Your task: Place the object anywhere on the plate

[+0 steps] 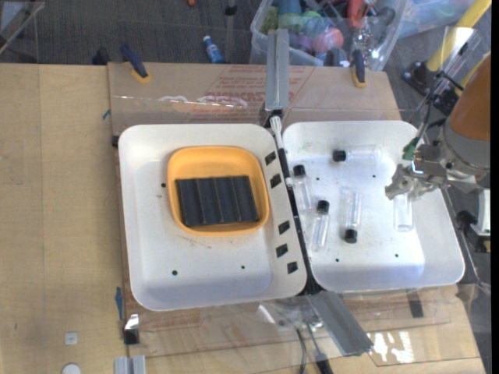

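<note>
Two bins sit side by side on the table point(54, 209). The left bin point(148, 275) holds a plate point(218, 160) with a ridged block point(217, 201) lying on it. The right bin point(405, 275) holds several vials point(351, 213) scattered across its floor; the tool point(405, 184) is over this bin's right side, and a box of toys point(327, 14) stands behind the bins.

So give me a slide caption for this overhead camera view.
Gripper over the right bin of clear vials; orange plate with dark insert waits left.
</note>
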`<action>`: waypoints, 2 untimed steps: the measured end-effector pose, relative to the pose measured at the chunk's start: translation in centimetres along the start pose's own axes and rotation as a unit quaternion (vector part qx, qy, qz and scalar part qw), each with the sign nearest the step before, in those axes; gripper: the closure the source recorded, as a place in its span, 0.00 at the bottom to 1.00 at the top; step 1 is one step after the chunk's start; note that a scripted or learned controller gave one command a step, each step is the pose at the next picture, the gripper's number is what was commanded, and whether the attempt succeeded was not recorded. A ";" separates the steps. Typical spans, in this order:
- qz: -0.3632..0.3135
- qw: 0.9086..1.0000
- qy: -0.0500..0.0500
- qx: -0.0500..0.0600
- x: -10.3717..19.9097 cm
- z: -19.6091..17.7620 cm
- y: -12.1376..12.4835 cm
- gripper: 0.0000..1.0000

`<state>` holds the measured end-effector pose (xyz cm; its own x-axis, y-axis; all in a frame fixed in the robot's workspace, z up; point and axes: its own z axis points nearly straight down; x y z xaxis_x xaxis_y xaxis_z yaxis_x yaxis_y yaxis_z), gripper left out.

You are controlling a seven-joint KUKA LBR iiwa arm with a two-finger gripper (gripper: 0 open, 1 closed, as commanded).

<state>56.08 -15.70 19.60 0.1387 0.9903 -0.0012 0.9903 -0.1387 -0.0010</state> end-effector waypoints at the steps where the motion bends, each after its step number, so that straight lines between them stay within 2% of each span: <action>1: -0.055 0.998 0.000 -0.002 2.1 -0.1 1.9 1.00; 2: -0.138 0.990 0.000 -0.002 3.7 -1.3 5.2 1.00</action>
<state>61.75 -12.73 20.91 -0.1375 0.9905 -0.0020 0.9905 0.1375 0.0030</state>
